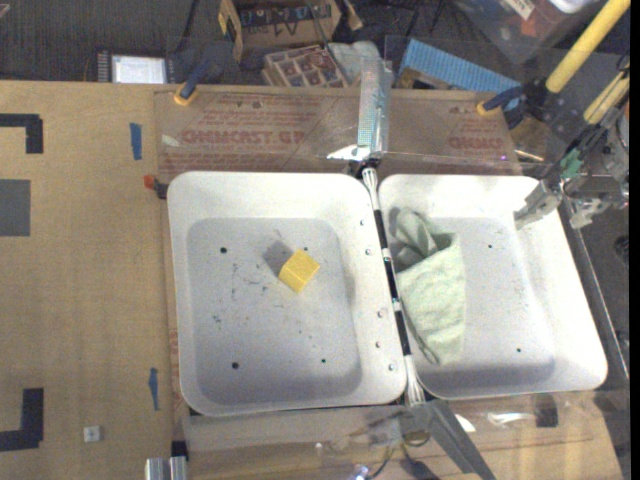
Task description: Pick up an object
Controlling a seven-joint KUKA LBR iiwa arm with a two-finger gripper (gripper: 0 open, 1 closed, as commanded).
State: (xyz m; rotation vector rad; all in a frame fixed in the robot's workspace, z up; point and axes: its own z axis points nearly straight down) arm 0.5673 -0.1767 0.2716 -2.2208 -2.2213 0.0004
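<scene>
A small yellow block (299, 270) lies near the middle of the left bin (200, 203), a little toward that bin's far edge, resting flat on the floor and clear of the walls. In the right bin (545, 363) a crumpled pale green cloth (436, 288) lies against the near-left side, close to the rim the two bins share. The pincer (538, 204) hangs over the far right edge of the right bin, at the end of metal parts reaching in from the right; whether it is released or clenched I cannot tell. The block is well apart from it, across the shared rim, and the cloth lies between them.
</scene>
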